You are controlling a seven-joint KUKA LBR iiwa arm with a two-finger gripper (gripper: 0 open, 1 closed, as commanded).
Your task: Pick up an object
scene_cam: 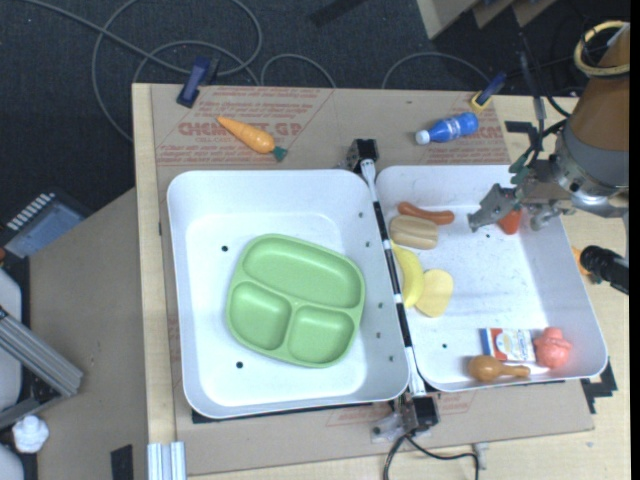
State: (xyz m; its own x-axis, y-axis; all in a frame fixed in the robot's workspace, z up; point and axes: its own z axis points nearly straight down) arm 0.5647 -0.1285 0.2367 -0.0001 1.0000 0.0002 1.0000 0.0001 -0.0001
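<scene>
Claw [517,211] over right bin [560,298]; hot dog [420,223] near.

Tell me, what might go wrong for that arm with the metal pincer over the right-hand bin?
1. The pincer hovers by a small red-orange object close to the right white bin's far wall; the fingers might clip that wall.
2. The hot dog toy and tan bun touch, so grabbing one could push the other.
3. The pink toy sits on the small printed box; lifting either may topple it.
</scene>
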